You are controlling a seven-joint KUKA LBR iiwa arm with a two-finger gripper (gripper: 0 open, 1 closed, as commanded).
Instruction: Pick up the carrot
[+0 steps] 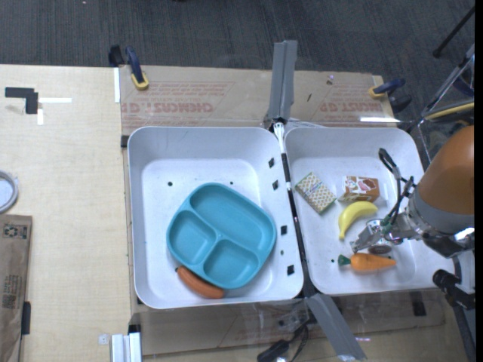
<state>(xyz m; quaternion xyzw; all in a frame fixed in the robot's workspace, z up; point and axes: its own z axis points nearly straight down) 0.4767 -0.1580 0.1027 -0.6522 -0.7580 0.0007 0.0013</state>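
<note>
Orange and short, the carrot [371, 262] lies near the front of the right bin [317, 276], its long axis running roughly left to right with the green stub pointing left toward the divider. My gripper [375, 237] hangs just above and behind it, slightly toward the banana [355, 216], so I judge the coming move to be a short drop forward and down. Metal parts crowd the tip and I cannot tell whether it is spread or closed; nothing I see sits pinched in it, and the carrot looks to be resting on the bin floor. For a clean grab I would want the closing direction set across the carrot, not along it. Also in that bin are a patterned packet [315, 192] and a small brown box [358, 188], both well behind the carrot. In the left bin [139, 225] sits a blue divided plate [220, 235], with a sausage [199, 283] tucked at its front edge.
</note>
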